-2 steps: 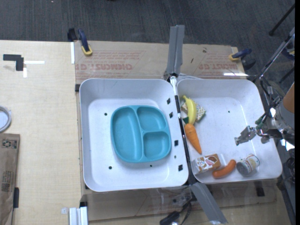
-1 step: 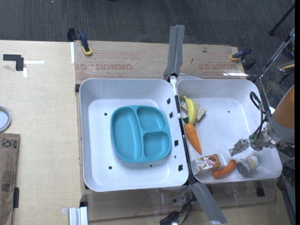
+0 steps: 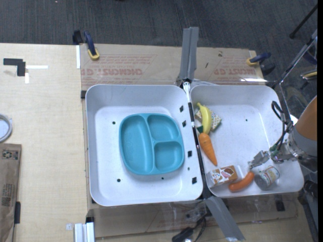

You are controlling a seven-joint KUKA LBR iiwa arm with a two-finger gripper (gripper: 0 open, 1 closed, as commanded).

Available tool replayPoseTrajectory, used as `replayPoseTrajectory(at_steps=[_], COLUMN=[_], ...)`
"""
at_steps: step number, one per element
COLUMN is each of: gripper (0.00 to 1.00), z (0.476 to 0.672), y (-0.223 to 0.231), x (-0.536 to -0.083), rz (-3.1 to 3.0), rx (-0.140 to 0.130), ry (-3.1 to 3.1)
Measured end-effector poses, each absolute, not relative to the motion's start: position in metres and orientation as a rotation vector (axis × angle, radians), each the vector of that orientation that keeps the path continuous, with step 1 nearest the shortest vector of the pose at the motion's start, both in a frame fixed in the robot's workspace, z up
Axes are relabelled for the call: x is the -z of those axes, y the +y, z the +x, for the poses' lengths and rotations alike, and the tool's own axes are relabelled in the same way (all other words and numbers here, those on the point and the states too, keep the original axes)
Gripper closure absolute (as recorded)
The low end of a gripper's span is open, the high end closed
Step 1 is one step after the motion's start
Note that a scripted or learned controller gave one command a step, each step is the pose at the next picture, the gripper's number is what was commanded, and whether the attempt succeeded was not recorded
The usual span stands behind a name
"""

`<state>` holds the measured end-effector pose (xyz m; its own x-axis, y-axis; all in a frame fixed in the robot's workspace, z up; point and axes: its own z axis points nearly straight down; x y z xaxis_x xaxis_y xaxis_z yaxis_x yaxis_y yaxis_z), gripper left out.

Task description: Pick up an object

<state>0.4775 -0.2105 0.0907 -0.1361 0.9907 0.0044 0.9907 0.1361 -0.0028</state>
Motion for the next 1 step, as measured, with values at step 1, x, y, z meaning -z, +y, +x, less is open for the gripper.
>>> replayPoseTrajectory(at_steps=[1], gripper=[0.00], z=[0.4775], y=[-0.2097], x=[-0.0909], rz=[-2.084], rx=[0.001], ry=[-2.346])
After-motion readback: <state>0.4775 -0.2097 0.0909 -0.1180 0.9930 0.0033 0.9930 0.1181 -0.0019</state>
